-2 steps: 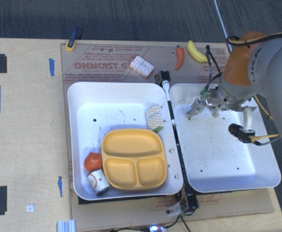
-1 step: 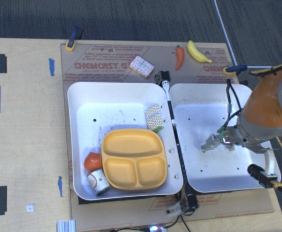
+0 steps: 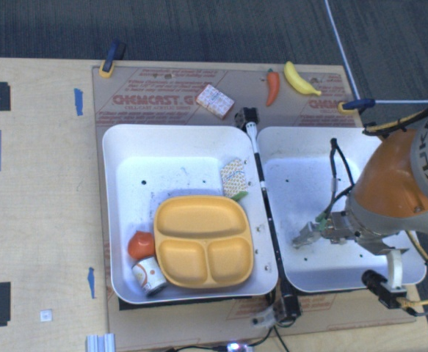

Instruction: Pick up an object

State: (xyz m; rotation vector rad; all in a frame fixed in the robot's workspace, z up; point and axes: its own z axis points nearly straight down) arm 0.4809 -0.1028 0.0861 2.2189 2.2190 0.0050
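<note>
Grey metal fingers of the two-finger gripper (image 3: 303,236) are hanging low over the floor of the right-hand shallow white bin (image 3: 302,152), angled toward the left, and nothing is lying between them; whether they are standing apart or together, I cannot tell from this slant. That part of the bin floor is bare, so the step in hand looks like a reach with no object yet secured.

Everything worth picking is sitting in the left-hand shallow white bin (image 3: 125,160): a yellow plastic divided tray (image 3: 202,239) is taking up its near right part, a small red rounded object (image 3: 141,245) is resting against the tray's left edge, a white and orange cylinder-shaped object (image 3: 149,274) is lying just nearer than that, and a pale patterned packet (image 3: 233,177) is leaning at the far right corner. The next move probably calls for lifting, crossing the black divider (image 3: 261,189) and descending on one of the small items.

Both bins are resting on a brown printed cardboard sheet (image 3: 162,97) over a light wooden bench; a red toy chilli (image 3: 272,88), a yellow toy banana (image 3: 299,79) and a small pinkish patterned box (image 3: 214,100) are lying on its far strip. Dark carpet is running beyond.
</note>
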